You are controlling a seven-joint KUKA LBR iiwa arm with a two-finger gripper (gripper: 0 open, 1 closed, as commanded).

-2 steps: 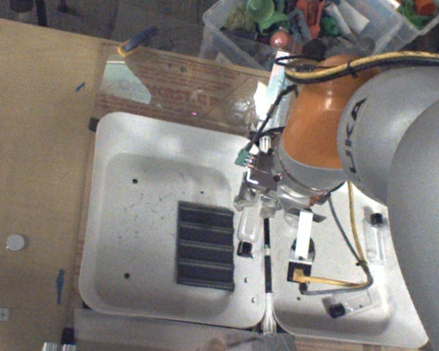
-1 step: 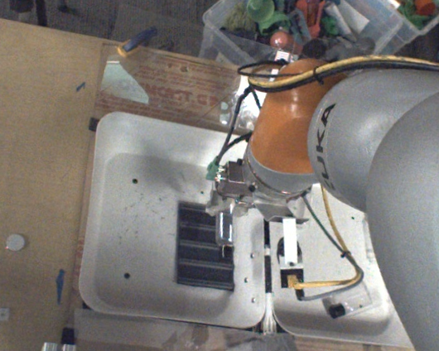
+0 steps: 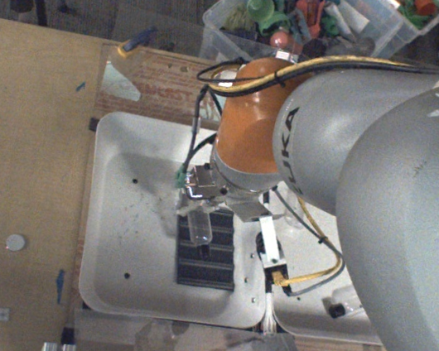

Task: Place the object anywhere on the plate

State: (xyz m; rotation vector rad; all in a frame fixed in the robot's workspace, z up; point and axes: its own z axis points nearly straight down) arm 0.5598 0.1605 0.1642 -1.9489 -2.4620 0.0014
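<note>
hovering low over the left shallow white plastic bin [image 3: 107, 193], the grey two-finger gripper [image 3: 200, 230] sits above a dark ribbed rectangular object [image 3: 208, 265] near the bin's right edge. can't tell the grip state. no plate identifiable, so placing looks undone.

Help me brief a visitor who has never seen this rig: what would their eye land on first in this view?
First the big grey arm filling the right side, with its orange band near the centre. Below that band the gripper hangs over a dark ribbed rectangular object lying in the left white bin. At the top, behind the bench, a clear tub of colourful toys also draws attention.
</note>
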